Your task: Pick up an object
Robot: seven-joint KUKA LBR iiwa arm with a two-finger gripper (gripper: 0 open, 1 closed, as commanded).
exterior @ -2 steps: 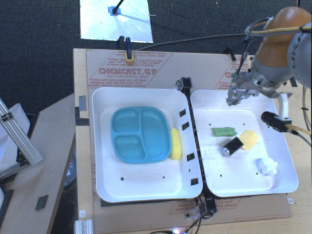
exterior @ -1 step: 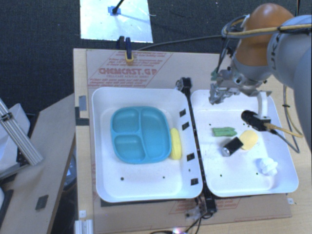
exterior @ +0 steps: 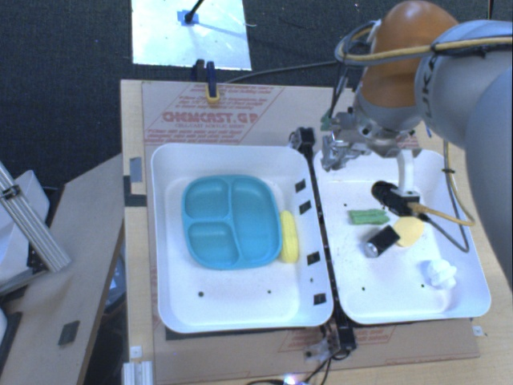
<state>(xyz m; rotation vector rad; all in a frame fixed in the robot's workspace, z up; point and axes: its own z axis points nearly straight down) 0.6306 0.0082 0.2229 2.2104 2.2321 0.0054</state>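
Note:
My gripper (exterior: 335, 156) hangs over the far left corner of the right bin (exterior: 465, 295), close to the wall between the two bins. Nothing shows beneath it but bare white floor. In the right bin lie a green flat piece (exterior: 368, 216), a small black block with a silvery end (exterior: 382, 241), a yellow round object (exterior: 409, 231) touching that block, and a white crumpled object (exterior: 439, 274) toward the near right. All of these sit nearer to the front than the gripper.
The left bin (exterior: 240, 303) holds a blue divided plate (exterior: 228, 221) with a yellow banana-shaped object (exterior: 288, 236) against its right side. Black clips line the wall between the bins (exterior: 314, 215). The arm's bulk looms over the right bin's far side.

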